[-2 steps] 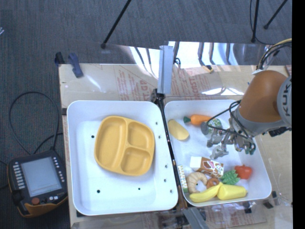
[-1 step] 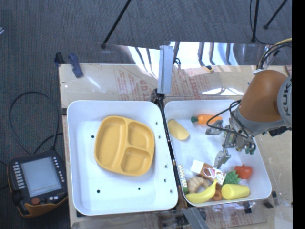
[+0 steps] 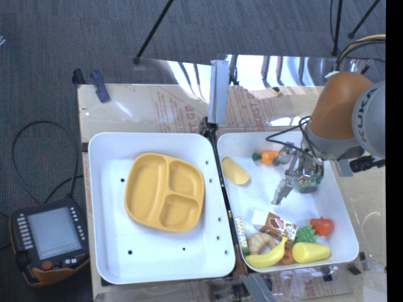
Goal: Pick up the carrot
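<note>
Orange carrot [image 3: 269, 156] with green top, lying near the far wall of the right bin [image 3: 345, 201], just beside the arm's wrist. Long axis roughly left to right across the view, green end pointing left toward the divider, orange end toward the arm. Gripper [image 3: 286, 187] hanging over bare bin floor, nearer the camera than the carrot and slightly to its right. Fingers spread a little, nothing between them, one grey finger [image 3: 279, 195] slanting down-left. Carrot near but apart from the fingertips, up and a touch left of them. Likely needs a short shift toward the far wall, then a descent with the fingers closing across the carrot's narrow width, not along its length.
</note>
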Motion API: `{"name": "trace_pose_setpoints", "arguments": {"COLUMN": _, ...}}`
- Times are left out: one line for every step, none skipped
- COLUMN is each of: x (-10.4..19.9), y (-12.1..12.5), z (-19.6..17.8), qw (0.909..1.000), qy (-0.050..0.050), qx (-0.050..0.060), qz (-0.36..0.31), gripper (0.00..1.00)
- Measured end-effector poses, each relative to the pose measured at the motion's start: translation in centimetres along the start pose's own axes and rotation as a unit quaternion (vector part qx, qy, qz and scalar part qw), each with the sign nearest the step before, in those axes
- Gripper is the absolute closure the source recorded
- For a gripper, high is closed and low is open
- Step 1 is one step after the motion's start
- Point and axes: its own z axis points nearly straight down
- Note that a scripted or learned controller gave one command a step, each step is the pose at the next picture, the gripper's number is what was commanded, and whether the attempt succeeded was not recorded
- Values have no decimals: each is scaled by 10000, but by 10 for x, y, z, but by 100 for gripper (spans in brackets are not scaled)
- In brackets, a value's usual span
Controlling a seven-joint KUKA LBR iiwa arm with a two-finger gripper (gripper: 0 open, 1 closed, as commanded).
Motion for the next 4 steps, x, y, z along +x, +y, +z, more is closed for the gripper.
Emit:
{"name": "trace_pose_setpoints", "arguments": {"x": 8, "y": 28, "z": 0, "qw": 9871, "qy": -8, "qx": 45, "qz": 1597, "gripper": 0}}
{"name": "trace_pose_setpoints", "arguments": {"x": 6, "y": 33, "z": 1, "qw": 9747, "qy": 32, "qx": 8, "qz": 2237, "gripper": 0}}
{"name": "trace_pose_setpoints", "arguments": {"x": 5, "y": 36, "z": 5, "qw": 9283, "qy": -32, "qx": -33, "qz": 3717, "gripper": 0}}
{"name": "trace_pose_setpoints", "arguments": {"x": -1, "y": 43, "z": 5, "qw": 8965, "qy": -32, "qx": -31, "qz": 4430, "gripper": 0}}
